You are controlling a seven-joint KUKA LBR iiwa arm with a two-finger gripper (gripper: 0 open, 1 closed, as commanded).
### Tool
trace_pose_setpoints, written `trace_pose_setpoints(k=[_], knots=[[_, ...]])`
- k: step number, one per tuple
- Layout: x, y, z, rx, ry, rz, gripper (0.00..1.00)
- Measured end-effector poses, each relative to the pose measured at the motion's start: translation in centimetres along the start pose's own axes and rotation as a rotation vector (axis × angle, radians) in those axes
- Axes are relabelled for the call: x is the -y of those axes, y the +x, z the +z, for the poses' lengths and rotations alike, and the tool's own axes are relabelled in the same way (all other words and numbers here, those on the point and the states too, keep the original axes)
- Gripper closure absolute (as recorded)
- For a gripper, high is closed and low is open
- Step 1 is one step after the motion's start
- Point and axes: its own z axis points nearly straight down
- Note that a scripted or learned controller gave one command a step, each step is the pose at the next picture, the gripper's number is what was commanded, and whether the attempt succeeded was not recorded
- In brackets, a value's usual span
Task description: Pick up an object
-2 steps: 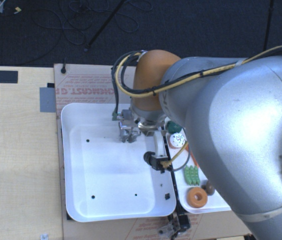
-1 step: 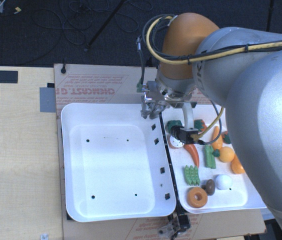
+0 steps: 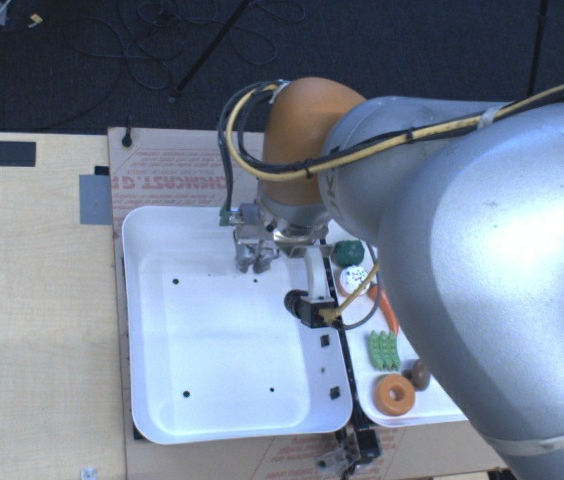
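Two shallow white bins were seen side by side on the bench. The left bin (image 3: 152,368) was smooth and glossy, with rounded corners and a few small dark dots on its floor. In the right bin (image 3: 402,415), largely hidden by the arm (image 3: 482,268), lay an orange ring-shaped doughnut toy (image 3: 396,395), a ribbed green block (image 3: 383,350), a dark green round object (image 3: 348,253), a slim orange stick (image 3: 388,311) and a small brown lump (image 3: 420,375). The gripper (image 3: 255,259) was poised over the far edge of the left bin; whether it was spread or closed could not be told, and nothing was seen held. The bins rested on a cardboard sheet (image 3: 162,168) with red print, beside a pale wooden tabletop (image 3: 32,318). Beyond, cables were strewn over a dark carpet (image 3: 112,58).
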Motion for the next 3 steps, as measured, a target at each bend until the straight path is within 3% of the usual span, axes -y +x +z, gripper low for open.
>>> trace_pose_setpoints(k=[1, 2, 3], knots=[[-1.3, 4.0, 3.2, 0.001, -0.006, 0.001, 1.0], [-1.4, 8.4, -9.0, -0.004, -0.018, -0.001, 1.0], [-1.2, 9.4, -4.0, 0.003, -0.003, 0.003, 1.0]])
